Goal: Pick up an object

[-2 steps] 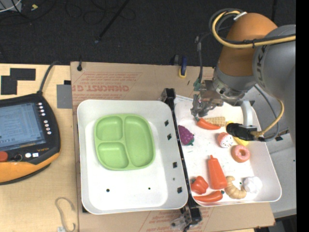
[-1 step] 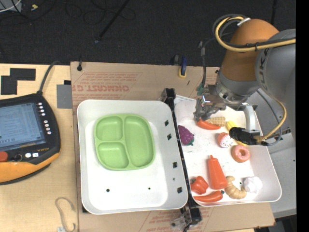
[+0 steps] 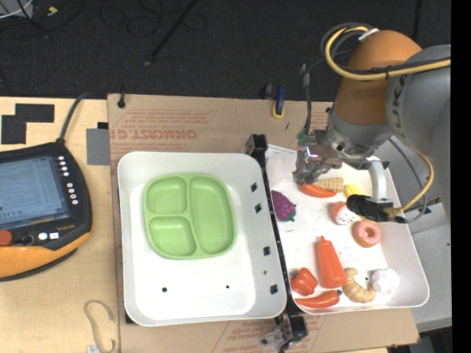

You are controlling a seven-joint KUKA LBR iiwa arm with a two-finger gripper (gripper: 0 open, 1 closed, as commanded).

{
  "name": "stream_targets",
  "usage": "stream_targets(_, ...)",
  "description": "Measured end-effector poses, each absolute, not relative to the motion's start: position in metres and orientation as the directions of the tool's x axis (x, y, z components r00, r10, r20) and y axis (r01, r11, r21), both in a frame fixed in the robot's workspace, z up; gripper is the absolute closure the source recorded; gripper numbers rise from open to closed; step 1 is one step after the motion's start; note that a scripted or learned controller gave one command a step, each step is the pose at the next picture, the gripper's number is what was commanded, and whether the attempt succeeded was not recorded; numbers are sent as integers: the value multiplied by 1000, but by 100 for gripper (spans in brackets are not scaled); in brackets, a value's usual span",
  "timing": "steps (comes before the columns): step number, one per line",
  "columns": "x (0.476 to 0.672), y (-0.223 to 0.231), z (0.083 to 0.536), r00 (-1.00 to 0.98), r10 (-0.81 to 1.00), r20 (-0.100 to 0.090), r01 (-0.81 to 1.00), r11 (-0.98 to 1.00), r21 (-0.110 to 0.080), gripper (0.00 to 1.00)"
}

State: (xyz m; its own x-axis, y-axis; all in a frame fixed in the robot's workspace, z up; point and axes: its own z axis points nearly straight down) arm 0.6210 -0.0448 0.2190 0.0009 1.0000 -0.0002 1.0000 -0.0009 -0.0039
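My gripper (image 3: pixel 309 173) hangs low over the far left part of the right bin (image 3: pixel 412 259). Just below it lies a red-orange chili (image 3: pixel 318 190), with a piece of corn (image 3: pixel 332 184) beside it; I cannot tell whether the gripper touches either. Purple grapes (image 3: pixel 283 204) lie to the left near the divider. A pink donut (image 3: pixel 366 233) and a red-and-white strawberry (image 3: pixel 341 212) lie right of the gripper. Nearer the front lie an orange bottle (image 3: pixel 330 262), a red pepper (image 3: pixel 303 280), another red chili (image 3: pixel 318 299), a croissant (image 3: pixel 358 287) and a white crumpled object (image 3: pixel 383 279).
The left bin (image 3: pixel 136 271) holds a green divided plate (image 3: pixel 190 215). A black divider rail (image 3: pixel 266 226) runs between the bins. A tablet pendant (image 3: pixel 37 204) sits on the bench at far left. The arm's grey and orange body (image 3: pixel 375 87) looms over the right bin's far side.
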Motion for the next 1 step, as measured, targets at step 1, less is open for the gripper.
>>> stream_targets(1, 629, -46, 219, -3, 1000, 0, 1000, 3, -2, 100)
